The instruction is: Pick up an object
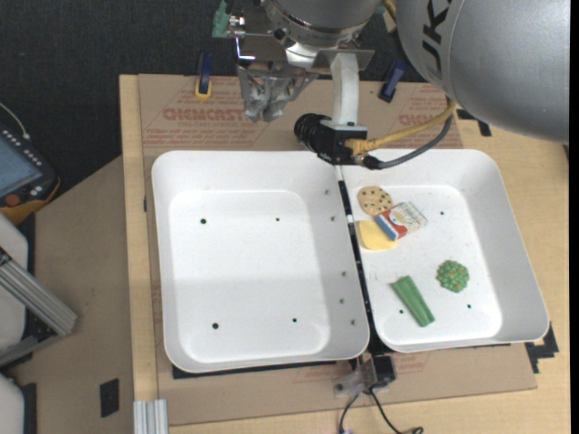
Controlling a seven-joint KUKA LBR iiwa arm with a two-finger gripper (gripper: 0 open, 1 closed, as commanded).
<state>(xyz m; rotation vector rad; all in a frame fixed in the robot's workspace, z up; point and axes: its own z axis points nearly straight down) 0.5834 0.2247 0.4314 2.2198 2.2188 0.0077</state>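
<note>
The large grey arm with an orange band above the wrist (470, 34) comes in from the upper right corner of the camera view. Its wrist points downward, and the metal two-finger gripper (269, 102) hangs over the far edge of the bench. The fingertips are blurred and dark.

Brown cardboard-topped bench (136, 351) seen from above
Two shallow white bins sit on it touching side by side, left bin (172, 269) and right bin (516, 269)
</note>
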